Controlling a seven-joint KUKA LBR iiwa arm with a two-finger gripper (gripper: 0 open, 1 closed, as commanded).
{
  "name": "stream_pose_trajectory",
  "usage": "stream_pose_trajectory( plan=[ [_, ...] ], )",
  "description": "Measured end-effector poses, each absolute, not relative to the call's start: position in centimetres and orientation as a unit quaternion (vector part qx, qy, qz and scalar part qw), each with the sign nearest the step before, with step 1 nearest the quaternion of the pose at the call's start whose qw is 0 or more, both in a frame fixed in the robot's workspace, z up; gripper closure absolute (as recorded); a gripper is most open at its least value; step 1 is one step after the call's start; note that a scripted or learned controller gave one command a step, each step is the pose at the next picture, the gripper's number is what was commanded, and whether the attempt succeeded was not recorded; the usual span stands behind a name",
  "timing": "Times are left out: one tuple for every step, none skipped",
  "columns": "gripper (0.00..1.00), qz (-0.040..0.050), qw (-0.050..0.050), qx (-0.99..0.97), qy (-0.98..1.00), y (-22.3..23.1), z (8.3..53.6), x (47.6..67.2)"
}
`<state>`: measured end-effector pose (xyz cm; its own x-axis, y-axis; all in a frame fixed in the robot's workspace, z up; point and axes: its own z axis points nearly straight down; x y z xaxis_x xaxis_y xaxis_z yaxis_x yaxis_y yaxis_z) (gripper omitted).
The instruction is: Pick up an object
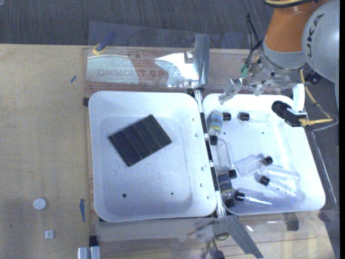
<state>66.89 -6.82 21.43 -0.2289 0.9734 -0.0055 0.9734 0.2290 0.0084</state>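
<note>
A dark grey ribbed flat pad point(140, 140) lies at an angle in the left bin point(102, 198). The right bin point(315, 198) holds several clear vials with black caps: a small one with a blue label point(214, 121) by the left wall, a long one point(221, 156) below it, and others point(277, 177) towards the near right. Two loose black caps point(244, 116) lie near the far wall. My gripper point(243, 88) hangs over the far edge of the right bin, above those caps and apart from every vial. Nothing shows held in it.
A black and white fitting point(287, 114) on the arm juts over the right bin's far right side. Clear plastic packaging point(140, 69) lies behind the left bin. A metal divider point(207, 144) runs between the bins. A small grey disc point(39, 203) sits on the bench at left.
</note>
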Motion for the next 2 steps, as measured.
stream_pose_trajectory(
  plan=[
    [0.0,-0.0001,0.001,0.624,0.782,-12.8,18.7,61.3],
    [0.0,0.0011,0.002,0.617,0.787,-18.4,8.7,55.9]
  ],
)
